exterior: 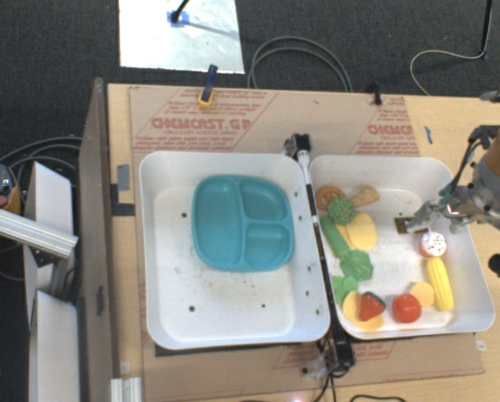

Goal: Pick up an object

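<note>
1. The right bin (400, 170) holds a scatter of toy foods. Nearest the gripper (413, 222) is a small white piece with red dots (433, 244), lying just beside the fingertips at about their 4 o'clock, not between them.
2. A yellow corn cob (440, 282) lies at the dotted piece's 6 o'clock, almost touching it.
3. At the gripper's 9 o'clock lie a pale yellow piece (363, 231), a broccoli floret (342, 209) and an orange ring (328, 197); a tan piece (364, 196) sits at its 10 o'clock.
4. Along the bin's near edge sit a strawberry (370, 306) on a yellow slice (352, 311), a red tomato (406, 308) and a small orange-yellow piece (421, 292). Green leafy pieces (347, 258) run along the left wall.
5. The gripper reaches in from 3 o'clock, low over the bin floor. Its dark fingers point toward 9 o'clock; whether they are parted or closed cannot be told, and nothing is seen between them.
6. The left bin (170, 258) carries a teal divided plate (241, 223).
7. The cardboard sheet (266, 111) under the bins bears red print reading roughly "CHEMCAST GP", repeated at the right, partly cut off.
</note>
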